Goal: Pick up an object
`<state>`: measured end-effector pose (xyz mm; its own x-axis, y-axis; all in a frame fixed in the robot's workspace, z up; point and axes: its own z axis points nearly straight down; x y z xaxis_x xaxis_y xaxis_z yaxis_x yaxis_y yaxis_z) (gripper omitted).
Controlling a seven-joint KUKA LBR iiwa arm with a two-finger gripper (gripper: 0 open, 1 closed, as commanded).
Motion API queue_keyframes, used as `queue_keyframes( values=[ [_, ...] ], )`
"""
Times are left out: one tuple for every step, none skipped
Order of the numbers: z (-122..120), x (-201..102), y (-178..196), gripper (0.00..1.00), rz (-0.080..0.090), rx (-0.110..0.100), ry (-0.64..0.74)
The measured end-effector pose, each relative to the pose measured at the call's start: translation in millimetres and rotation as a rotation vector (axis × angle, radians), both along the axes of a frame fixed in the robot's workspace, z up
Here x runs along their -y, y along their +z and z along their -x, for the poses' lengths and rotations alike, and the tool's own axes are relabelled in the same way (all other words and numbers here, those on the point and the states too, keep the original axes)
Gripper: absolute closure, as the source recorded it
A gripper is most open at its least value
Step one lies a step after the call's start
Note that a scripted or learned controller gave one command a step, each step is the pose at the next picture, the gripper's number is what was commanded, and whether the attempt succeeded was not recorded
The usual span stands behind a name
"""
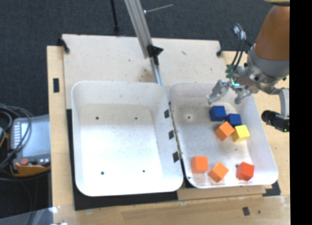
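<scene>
Right now your gripper (228,92) hangs over the far edge of the right bin (265,143), its two fingers spread apart with nothing between them. That open stance fits an approach, as I read it: it is poised above the blocks, not yet closed on any.

Your candidates all sit in that right bin. Closest to the fingers is a blue block (217,112), just on their near side. Beside it, towards the right, lies a second blue block (235,119), touching or nearly touching a yellow block (241,132) and an orange block (224,130); that tight cluster leaves little room for a finger to slip in. Along the near wall you have two more orange blocks (199,164) (218,171) and a red block (244,171), spaced a little more freely.

The left bin (80,136) holds no blocks. I judge the first blue block the likeliest target, since it lies almost under the open fingers.
</scene>
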<state>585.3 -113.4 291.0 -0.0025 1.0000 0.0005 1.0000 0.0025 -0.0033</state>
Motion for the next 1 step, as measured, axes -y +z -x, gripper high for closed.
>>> queue_keyframes(
  values=[
    [-0.6, 0.0, 2.2, 0.00, 0.000, 0.005, -0.001]
  ],
)
